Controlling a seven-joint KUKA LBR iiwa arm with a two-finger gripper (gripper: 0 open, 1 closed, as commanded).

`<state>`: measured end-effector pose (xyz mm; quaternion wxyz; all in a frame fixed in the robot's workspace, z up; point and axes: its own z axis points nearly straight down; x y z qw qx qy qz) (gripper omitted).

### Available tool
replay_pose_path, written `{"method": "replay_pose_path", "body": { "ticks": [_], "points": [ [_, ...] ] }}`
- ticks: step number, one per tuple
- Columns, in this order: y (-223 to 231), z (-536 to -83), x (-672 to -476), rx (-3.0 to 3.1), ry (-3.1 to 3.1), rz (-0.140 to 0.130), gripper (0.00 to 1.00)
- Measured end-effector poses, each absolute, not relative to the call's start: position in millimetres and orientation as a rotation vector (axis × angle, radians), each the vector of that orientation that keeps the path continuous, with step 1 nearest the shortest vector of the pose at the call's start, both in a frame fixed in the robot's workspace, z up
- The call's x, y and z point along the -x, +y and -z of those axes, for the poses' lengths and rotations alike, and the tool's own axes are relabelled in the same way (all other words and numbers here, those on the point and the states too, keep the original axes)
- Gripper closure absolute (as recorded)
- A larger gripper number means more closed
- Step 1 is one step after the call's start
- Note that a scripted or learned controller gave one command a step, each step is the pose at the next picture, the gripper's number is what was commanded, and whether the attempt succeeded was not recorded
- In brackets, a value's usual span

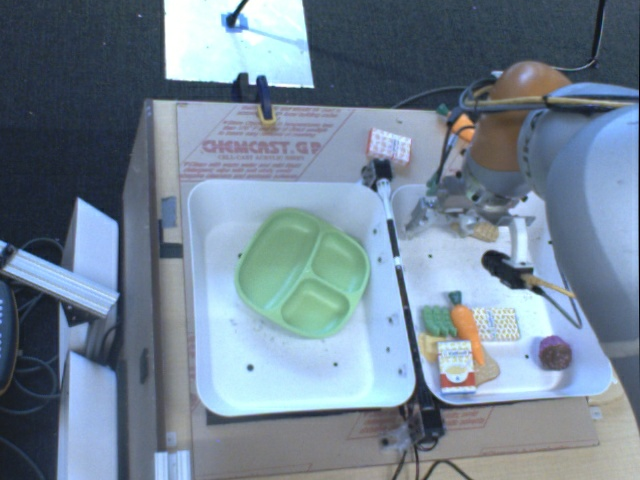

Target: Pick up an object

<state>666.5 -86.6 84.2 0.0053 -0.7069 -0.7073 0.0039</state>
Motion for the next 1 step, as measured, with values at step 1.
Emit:
{"method": "replay_pose_path", "body": {
  "ticks": [1],
  "points": [
    [-150.8,-85.5,-667.3,2.215,-2.216,-0.008,0.0]
  ]
}}
